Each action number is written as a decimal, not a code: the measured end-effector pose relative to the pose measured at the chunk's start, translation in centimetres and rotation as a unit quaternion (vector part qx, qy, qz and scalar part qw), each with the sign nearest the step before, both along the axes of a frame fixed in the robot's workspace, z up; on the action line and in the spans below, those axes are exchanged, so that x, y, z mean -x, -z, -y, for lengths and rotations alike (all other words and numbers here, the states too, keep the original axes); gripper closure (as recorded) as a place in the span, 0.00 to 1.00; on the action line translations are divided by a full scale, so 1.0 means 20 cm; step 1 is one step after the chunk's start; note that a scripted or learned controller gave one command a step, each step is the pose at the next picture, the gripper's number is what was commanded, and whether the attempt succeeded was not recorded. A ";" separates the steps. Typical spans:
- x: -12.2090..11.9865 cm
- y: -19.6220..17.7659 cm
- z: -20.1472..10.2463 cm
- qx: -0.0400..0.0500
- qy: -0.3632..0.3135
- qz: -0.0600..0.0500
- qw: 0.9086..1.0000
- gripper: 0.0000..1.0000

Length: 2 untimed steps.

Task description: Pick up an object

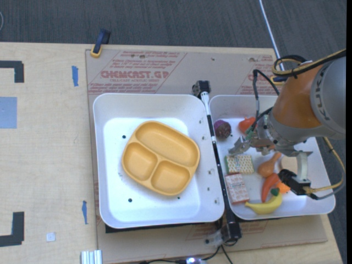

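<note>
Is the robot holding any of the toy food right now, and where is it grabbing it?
I can't tell. The pincer is low in the right bin, just above the cracker, but the picture doesn't show anything between its tips.

You were looking at a robotics lab, not a home. 2 white bins (104, 147) sat on a cardboard sheet (137, 70) over a plywood bench (44, 164) marked with black and blue tape (75, 76). Cables (264, 15) ran across grey carpet (165, 10), and toy food such as a plastic banana (264, 205) lay beneath the arm (308, 98).
</note>
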<state>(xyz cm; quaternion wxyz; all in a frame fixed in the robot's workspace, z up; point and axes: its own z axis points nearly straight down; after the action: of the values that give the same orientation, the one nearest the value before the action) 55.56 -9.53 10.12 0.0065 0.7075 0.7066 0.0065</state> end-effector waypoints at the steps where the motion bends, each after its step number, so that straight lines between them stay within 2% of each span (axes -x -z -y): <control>1: 0.00 -0.05 0.00 -0.001 0.000 0.001 1.000 1.00; 2: 0.00 -0.05 0.00 -0.001 0.000 0.001 1.000 0.00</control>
<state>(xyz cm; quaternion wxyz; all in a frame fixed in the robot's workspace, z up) 55.64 -9.46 11.16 0.0069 0.7077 0.7064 0.0078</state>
